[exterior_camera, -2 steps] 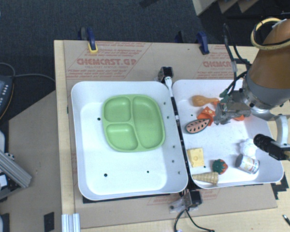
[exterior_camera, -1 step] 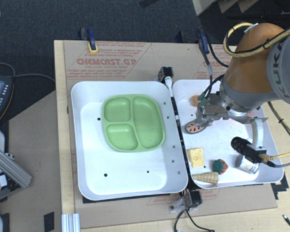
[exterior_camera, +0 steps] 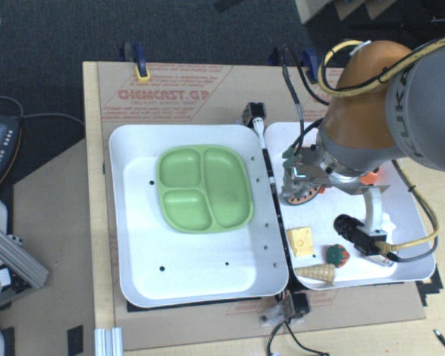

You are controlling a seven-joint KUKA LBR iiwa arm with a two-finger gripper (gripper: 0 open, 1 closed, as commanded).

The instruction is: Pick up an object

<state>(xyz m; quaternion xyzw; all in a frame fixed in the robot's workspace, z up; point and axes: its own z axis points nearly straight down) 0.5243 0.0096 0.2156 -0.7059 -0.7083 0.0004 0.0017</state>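
Observation:
My gripper (exterior_camera: 297, 175) hangs low over the left part of the right bin (exterior_camera: 411, 269), close to the wall between the bins. Right beneath it lies a round brown and red object (exterior_camera: 300, 195), partly covered by the gripper. Nearer the front are a yellow square block (exterior_camera: 300, 241), a small red and green fruit (exterior_camera: 337, 254) and a tan cone (exterior_camera: 315, 274). An orange piece (exterior_camera: 369, 175) peeks out from behind the wrist. The arm hides much of the right bin's back.
The left bin (exterior_camera: 137, 258) holds a green divided plate (exterior_camera: 205, 188) in its rear half. Both bins rest on a brown board (exterior_camera: 170, 87) with clamps at the back edge. A grey device (exterior_camera: 0, 143) stands at far left.

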